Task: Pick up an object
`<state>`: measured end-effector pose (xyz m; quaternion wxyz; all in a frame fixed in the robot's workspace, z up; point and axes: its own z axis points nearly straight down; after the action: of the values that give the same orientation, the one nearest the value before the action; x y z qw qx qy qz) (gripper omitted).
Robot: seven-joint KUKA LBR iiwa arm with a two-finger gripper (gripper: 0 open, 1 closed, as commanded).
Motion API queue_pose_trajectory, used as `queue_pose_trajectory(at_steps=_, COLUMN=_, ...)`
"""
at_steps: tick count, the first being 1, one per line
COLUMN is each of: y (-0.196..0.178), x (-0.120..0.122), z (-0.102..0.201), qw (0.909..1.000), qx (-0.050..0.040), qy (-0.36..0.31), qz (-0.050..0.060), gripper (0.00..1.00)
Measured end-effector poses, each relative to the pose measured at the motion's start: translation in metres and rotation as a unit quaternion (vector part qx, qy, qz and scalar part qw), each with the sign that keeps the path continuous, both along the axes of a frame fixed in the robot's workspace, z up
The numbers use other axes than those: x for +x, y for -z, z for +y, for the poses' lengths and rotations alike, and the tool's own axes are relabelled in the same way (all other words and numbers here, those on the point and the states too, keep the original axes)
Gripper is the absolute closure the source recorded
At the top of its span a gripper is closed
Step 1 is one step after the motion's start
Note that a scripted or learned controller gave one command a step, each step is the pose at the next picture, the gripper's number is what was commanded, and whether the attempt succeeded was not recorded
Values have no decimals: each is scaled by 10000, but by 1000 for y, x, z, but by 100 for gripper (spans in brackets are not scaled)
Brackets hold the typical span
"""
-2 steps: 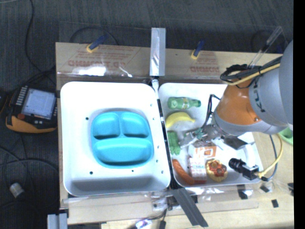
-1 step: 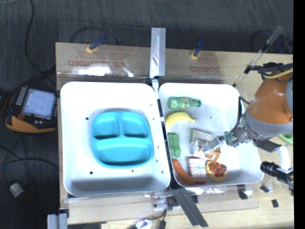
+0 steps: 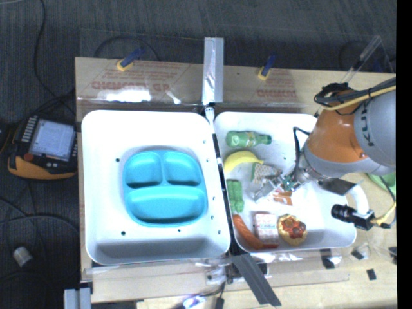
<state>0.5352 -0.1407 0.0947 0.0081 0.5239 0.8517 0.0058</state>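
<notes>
Objects: a cluster of small items lies in the right bin (image 3: 335,240), the nearest candidates for a pick.
Green bottle (image 3: 248,138): on its side near the right bin's far edge, toward its left wall.
Banana (image 3: 239,161): just in front of the bottle, curved, close to the left wall.
Green packet (image 3: 234,195): along the left wall of the right bin, in front of the banana.
Orange carrot-like piece (image 3: 246,233): in the near-left corner of the right bin, lying at a slant.
Wrapped snack (image 3: 265,224): just beside the orange piece, near the bin's near edge.
Red and yellow fruit (image 3: 291,229): touching or just beside the wrapped snack, on its right, by the near edge.
Crumpled silver wrapper (image 3: 264,177): around the middle of the right bin, right of the banana.
Gripper (image 3: 288,182): low over the middle of the right bin, at the silver wrapper's right side; whether its fingers are spread or closed cannot be told.
Arm (image 3: 341,143): orange band and grey body over the right bin's right side.
Left bin (image 3: 103,237): carries a blue divided tray (image 3: 165,187) in its middle.
</notes>
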Motion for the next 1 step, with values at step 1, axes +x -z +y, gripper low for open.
queue_pose_trajectory(at_steps=1, y=-6, x=-1, z=0, qw=10000, qx=-7, qy=5, qz=19, gripper=100)
